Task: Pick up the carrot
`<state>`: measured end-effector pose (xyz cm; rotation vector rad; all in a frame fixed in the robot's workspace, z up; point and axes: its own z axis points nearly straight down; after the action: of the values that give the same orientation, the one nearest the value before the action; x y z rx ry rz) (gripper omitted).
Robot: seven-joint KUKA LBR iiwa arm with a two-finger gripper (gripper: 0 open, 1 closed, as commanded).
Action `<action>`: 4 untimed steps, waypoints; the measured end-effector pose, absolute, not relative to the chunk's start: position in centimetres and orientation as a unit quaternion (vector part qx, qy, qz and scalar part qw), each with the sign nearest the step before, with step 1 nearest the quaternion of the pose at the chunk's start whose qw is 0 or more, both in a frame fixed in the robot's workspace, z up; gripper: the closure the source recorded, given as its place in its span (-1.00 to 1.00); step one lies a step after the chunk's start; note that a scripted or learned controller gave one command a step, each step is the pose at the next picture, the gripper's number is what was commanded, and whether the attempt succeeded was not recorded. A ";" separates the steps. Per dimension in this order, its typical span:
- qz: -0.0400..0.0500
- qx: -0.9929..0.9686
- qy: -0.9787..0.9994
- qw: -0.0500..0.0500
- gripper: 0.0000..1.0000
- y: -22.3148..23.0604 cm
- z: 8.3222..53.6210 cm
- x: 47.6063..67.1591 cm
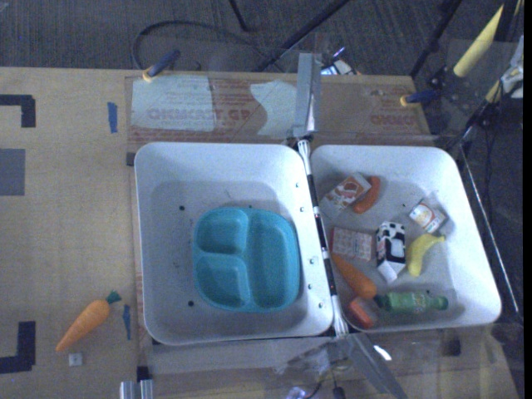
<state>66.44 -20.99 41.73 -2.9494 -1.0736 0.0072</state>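
Note:
An orange carrot [83,322] with a green top lies on the wooden bench outside the bins, at the front left, slanting up to the right. A second orange, tapered, carrot-like piece [355,277] lies in the right bin [465,189] against its left wall, between a pink packet [352,243] and a red item [362,312].
The left bin [158,181] holds a blue divided plate [247,258]. The right bin also holds a snack box [347,192], an orange sausage [366,195], a cow-pattern carton [391,250], a banana [422,252], a small can [426,216] and a green bottle [411,302].

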 end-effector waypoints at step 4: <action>0.002 -0.995 -0.103 0.001 1.00 -22.2 42.9 65.8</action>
<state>65.75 -22.22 42.94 -3.1228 -0.3233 0.0068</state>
